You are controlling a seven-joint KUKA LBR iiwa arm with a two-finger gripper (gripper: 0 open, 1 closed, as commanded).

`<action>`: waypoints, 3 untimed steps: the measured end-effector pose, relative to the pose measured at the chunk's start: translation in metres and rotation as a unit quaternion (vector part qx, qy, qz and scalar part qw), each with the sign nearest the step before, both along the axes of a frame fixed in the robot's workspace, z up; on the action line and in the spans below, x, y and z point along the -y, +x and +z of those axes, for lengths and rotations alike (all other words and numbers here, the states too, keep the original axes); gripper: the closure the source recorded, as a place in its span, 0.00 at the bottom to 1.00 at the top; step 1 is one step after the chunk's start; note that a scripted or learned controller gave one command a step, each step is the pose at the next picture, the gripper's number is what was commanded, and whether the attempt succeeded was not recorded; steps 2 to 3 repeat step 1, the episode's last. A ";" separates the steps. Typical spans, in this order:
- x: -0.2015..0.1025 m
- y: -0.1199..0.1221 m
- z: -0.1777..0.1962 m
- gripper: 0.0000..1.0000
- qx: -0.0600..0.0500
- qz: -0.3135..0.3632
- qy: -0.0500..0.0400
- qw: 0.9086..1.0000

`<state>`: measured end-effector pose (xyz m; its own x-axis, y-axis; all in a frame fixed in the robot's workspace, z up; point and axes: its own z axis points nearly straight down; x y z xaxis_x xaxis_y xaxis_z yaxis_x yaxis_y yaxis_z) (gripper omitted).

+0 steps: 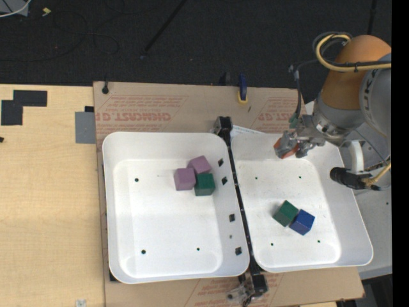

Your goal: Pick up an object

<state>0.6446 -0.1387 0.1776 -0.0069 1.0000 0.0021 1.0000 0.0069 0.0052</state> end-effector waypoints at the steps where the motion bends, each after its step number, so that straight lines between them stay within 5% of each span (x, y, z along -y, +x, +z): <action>1: -0.067 0.000 0.010 1.00 -0.003 0.000 0.001 1.000; 3: -0.067 0.000 0.010 1.00 -0.003 0.000 0.001 1.000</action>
